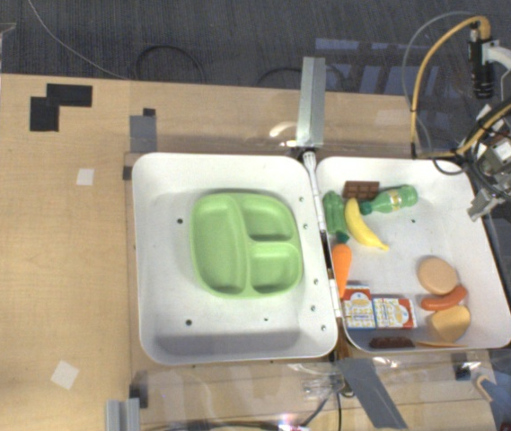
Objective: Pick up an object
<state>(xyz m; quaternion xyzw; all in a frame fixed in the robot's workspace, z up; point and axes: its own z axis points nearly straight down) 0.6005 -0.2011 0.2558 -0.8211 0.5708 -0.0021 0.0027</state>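
While the gripper (497,191) hangs at the right bin's (493,277) far right edge, its grasp unreadable, you're at the approach. Your nearest pick, the bread roll (437,275), lies near the bin's near right corner; descend squarely over it

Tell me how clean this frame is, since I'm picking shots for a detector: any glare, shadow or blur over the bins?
In the camera view, lighting is even and soft; the toy food in the right bin looks sharp, including the banana. A bright glare spot sits on the metal divider above the bins. The green tray throws only faint shadow in the left bin. The gripper at the right edge looks slightly soft.
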